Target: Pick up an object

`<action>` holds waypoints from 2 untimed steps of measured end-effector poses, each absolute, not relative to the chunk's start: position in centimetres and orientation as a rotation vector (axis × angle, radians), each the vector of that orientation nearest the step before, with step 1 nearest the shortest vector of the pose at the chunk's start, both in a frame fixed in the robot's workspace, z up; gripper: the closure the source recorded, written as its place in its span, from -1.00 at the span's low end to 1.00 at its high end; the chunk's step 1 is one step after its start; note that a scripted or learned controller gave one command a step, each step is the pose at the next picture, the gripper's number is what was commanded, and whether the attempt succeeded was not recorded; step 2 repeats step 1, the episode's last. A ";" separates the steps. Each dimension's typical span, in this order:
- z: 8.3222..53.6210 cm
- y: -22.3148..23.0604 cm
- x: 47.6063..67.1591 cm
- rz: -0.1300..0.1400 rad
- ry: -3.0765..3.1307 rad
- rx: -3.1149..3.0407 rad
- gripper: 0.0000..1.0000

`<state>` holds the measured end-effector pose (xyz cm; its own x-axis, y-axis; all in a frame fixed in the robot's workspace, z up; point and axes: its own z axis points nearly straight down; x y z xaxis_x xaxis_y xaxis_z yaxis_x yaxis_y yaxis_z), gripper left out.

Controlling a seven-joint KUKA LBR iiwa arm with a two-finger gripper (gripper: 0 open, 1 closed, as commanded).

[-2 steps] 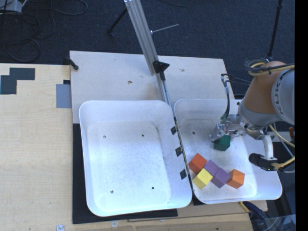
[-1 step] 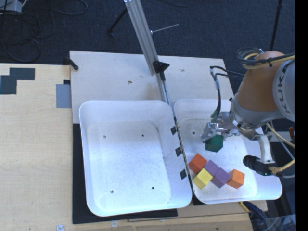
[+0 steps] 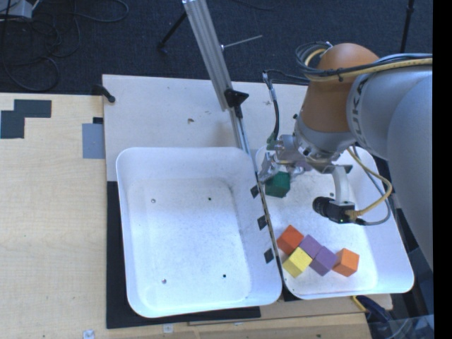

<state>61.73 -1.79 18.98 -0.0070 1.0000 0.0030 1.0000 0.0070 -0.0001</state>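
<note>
My gripper (image 3: 277,177) hangs over the upper left part of the right bin (image 3: 395,274), close to the divider between the bins. A dark green block (image 3: 278,184) sits between its fingers, lifted a little above the bin floor. Lower in the same bin lie an orange block (image 3: 289,238), a yellow block (image 3: 298,261), a purple block (image 3: 319,256) and a second orange block (image 3: 347,261), clustered together.
The left bin (image 3: 141,182) lies beside the right one, its shared rim carrying black clips (image 3: 263,222). A slanted aluminium rail (image 3: 212,55) rises behind the bins. The arm's grey body and orange band (image 3: 332,90) cover the right bin's upper right.
</note>
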 end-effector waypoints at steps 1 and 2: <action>18.9 3.4 59.4 0.005 -2.221 -2.213 1.00; 18.9 3.4 59.4 0.005 -2.221 -2.213 1.00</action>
